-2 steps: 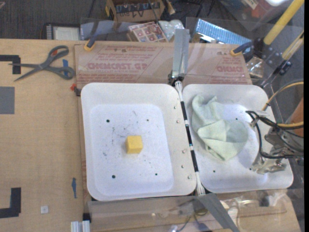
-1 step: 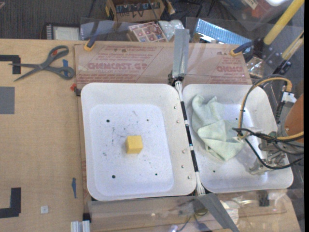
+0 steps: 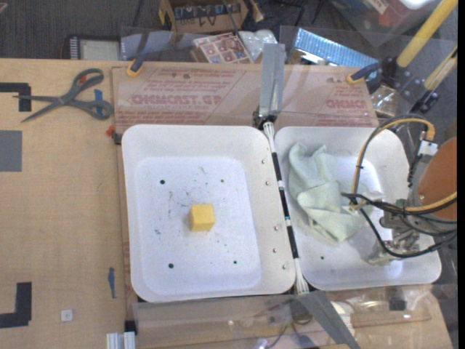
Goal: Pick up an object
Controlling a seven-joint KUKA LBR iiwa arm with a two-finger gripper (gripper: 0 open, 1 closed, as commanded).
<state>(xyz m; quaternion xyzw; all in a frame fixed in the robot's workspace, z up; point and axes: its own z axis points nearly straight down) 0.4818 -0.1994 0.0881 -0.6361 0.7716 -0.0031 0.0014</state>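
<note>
1. Wooden bench top (image 3: 58, 217): tan, bears both bins. Grey-handled scissors (image 3: 73, 99) lie on it near the far left, well apart from everything else.
2. Left shallow white bin (image 3: 145, 151): square, rounded corners, floor speckled with dark marks. It holds one thing.
3. Right shallow white bin (image 3: 407, 271): just beside the left one, the two rims meeting at a dark seam down the middle.
4. Grey arm with orange band (image 3: 439, 177): comes in from the right edge, low over the right bin, black and yellow cables looping around the wrist.
5. Crumpled pale green cloth (image 3: 320, 195): in the right bin, left half, heaped and folded, long axis running roughly far to near. Its near-right edge sits close to the gripper.
6. Two-finger gripper (image 3: 385, 249): over the near-right part of the right bin, down by the floor. Cables clutter it, so I cannot tell its state. Nothing visibly held.
7. Small yellow foam-like cube (image 3: 203, 217): middle of the left bin, alone, resting flat, no real long axis.
8. Key relation, as a judgement: the cloth lies just left of the gripper in the same bin and is the nearer pick; the cube lies well to the left, across the seam, needing a longer reach.
</note>
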